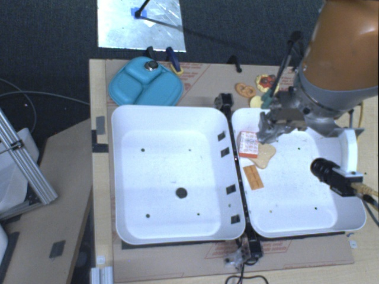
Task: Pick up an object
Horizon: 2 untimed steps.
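In the right bin (340, 218), hand (267, 134) hovers at 12 o'clock over red-white packet (248, 144); approach step; spread or pressed together, cannot tell; next, descend squarely.

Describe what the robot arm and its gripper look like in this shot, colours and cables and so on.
The arm is a bulky rounded body with a broad orange-brown band, and grey metal sections below that. The grey metal gripper at its end is a blocky, angular assembly. A thin dark cable runs down the arm's side toward the gripper. No lettering or markings can be made out.
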Tool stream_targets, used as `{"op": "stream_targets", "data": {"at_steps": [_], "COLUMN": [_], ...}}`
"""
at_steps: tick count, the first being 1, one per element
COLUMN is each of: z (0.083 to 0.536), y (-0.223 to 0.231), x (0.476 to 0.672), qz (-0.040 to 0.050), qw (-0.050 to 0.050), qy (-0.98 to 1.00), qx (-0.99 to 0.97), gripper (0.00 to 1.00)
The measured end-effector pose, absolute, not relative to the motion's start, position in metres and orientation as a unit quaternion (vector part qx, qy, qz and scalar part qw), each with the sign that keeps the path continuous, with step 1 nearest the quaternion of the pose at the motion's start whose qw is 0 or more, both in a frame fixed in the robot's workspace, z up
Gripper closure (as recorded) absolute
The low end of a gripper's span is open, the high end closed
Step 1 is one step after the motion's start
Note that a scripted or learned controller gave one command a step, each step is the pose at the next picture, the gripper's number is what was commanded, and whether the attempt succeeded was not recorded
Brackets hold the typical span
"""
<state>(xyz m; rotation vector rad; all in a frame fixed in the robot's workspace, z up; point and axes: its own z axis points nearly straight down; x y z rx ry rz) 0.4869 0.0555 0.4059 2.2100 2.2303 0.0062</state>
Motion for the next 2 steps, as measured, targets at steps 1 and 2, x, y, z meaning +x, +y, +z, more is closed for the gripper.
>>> {"op": "stream_targets", "data": {"at_steps": [1, 2], "z": [0.41, 0.4097], "y": [0.1058, 0.1025], "x": [0.4865, 0.4868], "qz": [0.0022, 0.0012], "qw": [0.0, 0.001], "qy": [0.71, 0.709], "qx": [0.704, 0.706], "gripper": [1.0, 0.0]}}
